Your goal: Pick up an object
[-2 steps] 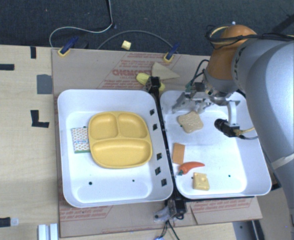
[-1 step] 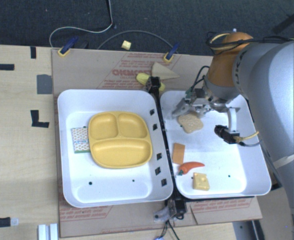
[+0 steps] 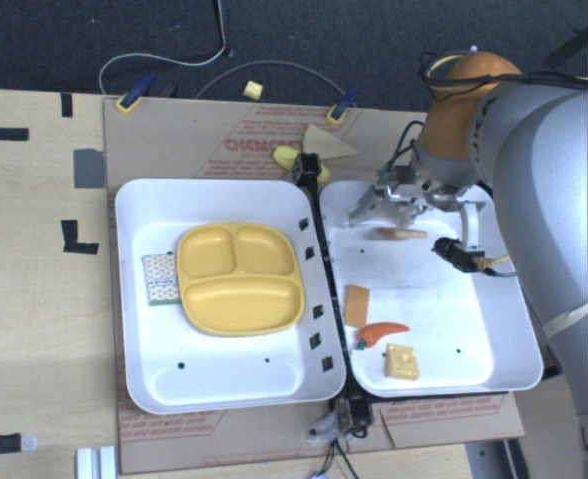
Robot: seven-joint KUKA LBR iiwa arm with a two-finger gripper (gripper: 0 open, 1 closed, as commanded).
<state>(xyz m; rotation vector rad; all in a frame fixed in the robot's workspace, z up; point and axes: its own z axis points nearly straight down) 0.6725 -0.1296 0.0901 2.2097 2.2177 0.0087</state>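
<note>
From my remote station I saw the gripper (image 3: pixel 398 200) down over the far left part of the right bin (image 3: pixel 513 352), near that bin's far edge. I could not tell whether it was open or closed, and nothing showed clearly in its grasp. A pale tan stick-like piece (image 3: pixel 401 233) lay on the bin floor just beneath it, and I could not say whether the two touched.

Toward the near left corner of the same bin sat three loose things: an orange flat block (image 3: pixel 356 305) by the left wall, a red-orange pepper-shaped toy (image 3: pixel 381 334) just nearer than it, and a pale yellow cheese-like wedge (image 3: pixel 402 363) nearer still, close to the near edge.

In the left bin (image 3: pixel 139 367) a yellow divided plate (image 3: pixel 241 277) lay about the middle, with a small patterned card (image 3: pixel 160 278) touching its left side; its print was too small for me to read.

The cardboard sheet (image 3: pixel 174 143) under the bins carried red printing along its far edge, too blurred and slanted for me to make out. A yellow item (image 3: pixel 287 155) and a tan wedge (image 3: pixel 330 143) rested there beyond the bins.
</note>
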